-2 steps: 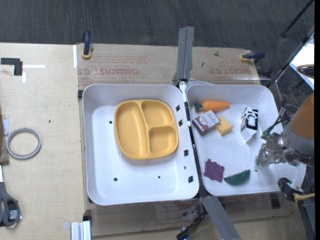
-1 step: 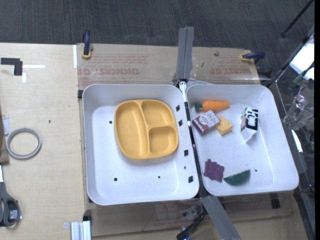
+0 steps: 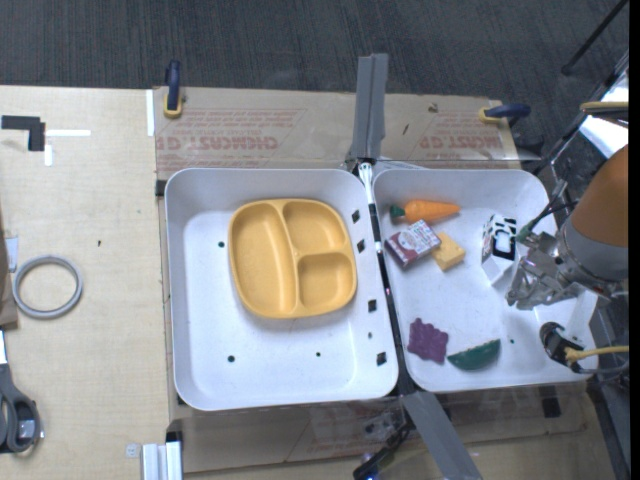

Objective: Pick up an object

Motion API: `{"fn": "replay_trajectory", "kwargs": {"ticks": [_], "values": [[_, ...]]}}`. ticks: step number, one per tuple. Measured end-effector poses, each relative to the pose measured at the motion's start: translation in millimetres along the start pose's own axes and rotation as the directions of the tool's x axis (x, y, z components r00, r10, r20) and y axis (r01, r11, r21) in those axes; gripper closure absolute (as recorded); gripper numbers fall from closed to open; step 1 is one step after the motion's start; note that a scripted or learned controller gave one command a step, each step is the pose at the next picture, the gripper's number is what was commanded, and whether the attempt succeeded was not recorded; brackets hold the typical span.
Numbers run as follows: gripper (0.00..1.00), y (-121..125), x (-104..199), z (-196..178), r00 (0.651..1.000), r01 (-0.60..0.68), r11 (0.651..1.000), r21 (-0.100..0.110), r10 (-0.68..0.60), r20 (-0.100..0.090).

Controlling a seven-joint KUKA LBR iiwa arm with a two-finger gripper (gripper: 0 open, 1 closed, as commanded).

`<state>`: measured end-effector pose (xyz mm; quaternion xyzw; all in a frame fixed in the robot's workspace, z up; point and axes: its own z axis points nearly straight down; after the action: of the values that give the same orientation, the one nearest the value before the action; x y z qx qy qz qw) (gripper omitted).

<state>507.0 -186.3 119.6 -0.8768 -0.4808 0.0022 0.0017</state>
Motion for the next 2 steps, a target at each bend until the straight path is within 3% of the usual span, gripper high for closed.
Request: {"fn": "replay_trajectory", "kwargs": {"ticks": [1, 2], "values": [[1.0, -15, 8, -214, 0.977, -0.211, 0.977, -0.003, 0.211, 0.001], [1.0, -12, -37, -244, 0.999, 0.039, 0.999, -0.003, -0.039, 0.002]]}}
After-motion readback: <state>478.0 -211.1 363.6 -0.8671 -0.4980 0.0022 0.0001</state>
